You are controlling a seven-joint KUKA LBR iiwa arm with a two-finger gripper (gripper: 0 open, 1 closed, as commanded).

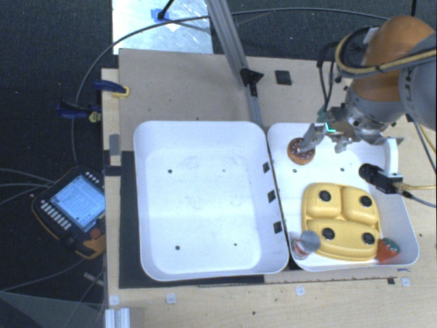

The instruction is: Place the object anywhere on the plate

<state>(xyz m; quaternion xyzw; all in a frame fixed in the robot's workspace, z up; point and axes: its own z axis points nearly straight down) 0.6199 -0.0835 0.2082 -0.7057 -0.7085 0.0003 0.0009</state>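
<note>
1. Fingers [313,137] are seen pinching a small brown round object [300,151] at the gripper [315,139].
2. Object is held above the right bin [287,134], near the yellow plate [341,221].

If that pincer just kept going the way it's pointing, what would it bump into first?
Most likely the small round brown object lying in the right white bin, just beyond the pincer. Depth is hard to judge from above.
</note>
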